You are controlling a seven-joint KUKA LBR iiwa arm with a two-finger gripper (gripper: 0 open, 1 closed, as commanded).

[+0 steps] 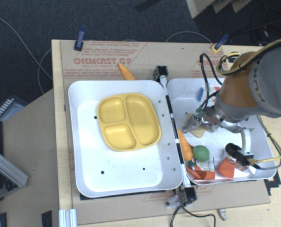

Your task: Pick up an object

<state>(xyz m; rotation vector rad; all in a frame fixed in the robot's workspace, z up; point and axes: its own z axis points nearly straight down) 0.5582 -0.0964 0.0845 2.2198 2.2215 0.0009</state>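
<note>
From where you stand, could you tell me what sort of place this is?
Probably a robotics lab bench rather than a kitchen: an arm reaches over two white bins, toy food such as a carrot lies in one, and cables trail across the dark carpet.

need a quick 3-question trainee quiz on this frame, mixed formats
1. True or false: the yellow divided plate lies in the left bin.
2. Multiple choice: the green ball sits beside which item in the right bin? A) a blue cup B) the carrot C) a spoon
3. Fill in: the claw is over the ____ bin.

Key:
1. True.
2. B. The carrot lies along the right bin's left wall, next to the ball.
3. Right. The arm reaches in from the view's right.
</note>
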